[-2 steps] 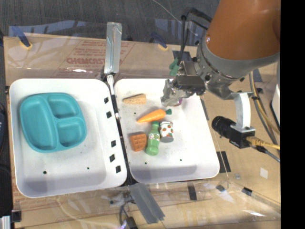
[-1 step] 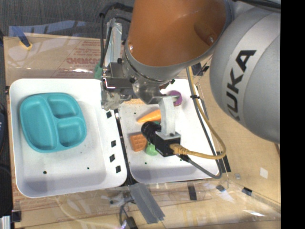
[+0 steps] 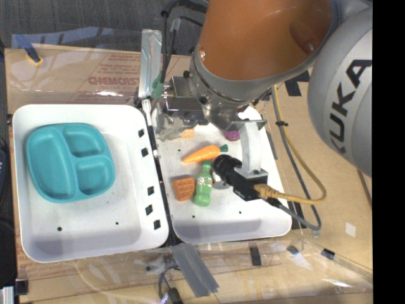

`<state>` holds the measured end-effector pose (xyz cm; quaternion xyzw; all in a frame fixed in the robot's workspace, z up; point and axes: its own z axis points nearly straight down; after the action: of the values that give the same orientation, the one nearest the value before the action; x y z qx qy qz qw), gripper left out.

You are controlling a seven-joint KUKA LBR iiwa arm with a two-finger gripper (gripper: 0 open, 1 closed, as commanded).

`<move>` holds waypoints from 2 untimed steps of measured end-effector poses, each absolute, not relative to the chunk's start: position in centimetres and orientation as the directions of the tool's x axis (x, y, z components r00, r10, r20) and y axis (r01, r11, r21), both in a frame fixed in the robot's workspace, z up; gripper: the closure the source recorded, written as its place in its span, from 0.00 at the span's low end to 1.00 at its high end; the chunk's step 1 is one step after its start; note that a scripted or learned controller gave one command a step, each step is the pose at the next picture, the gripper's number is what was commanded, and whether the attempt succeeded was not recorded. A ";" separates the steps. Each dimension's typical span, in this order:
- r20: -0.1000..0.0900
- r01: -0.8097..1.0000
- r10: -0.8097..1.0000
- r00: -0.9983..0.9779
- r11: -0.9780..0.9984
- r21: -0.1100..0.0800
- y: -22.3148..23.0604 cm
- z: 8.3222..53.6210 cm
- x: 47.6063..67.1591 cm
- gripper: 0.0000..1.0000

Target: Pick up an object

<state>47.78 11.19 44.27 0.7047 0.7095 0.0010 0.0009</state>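
Observation:
My gripper point(image 3: 169, 125) reaches down at the far left corner of the right bin point(image 3: 253, 223), under the big orange wrist band. Just right of it lies a small orange piece point(image 3: 187, 133). An orange carrot with a green top point(image 3: 202, 154) lies in the middle of the bin. Nearer the front, a green bottle point(image 3: 203, 187) stands next to a brown waffle-like square point(image 3: 184, 188). A purple thing point(image 3: 233, 133) peeks out from under the wrist. I see nothing between the gripper's tips.
The left bin point(image 3: 88, 233) holds a teal divided plate point(image 3: 68, 160) at its left side. A ridge with black clips point(image 3: 152, 189) separates the two bins. The arm's bulk covers the far part of the right bin.

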 end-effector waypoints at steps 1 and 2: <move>-0.004 1.000 1.000 -0.003 0.002 -0.010 4.5 33.4 47.6 1.00; -0.001 1.000 1.000 -0.004 0.004 0.001 0.0 38.0 47.7 1.00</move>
<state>47.69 -0.01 38.04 0.7055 0.7087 0.0000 0.0009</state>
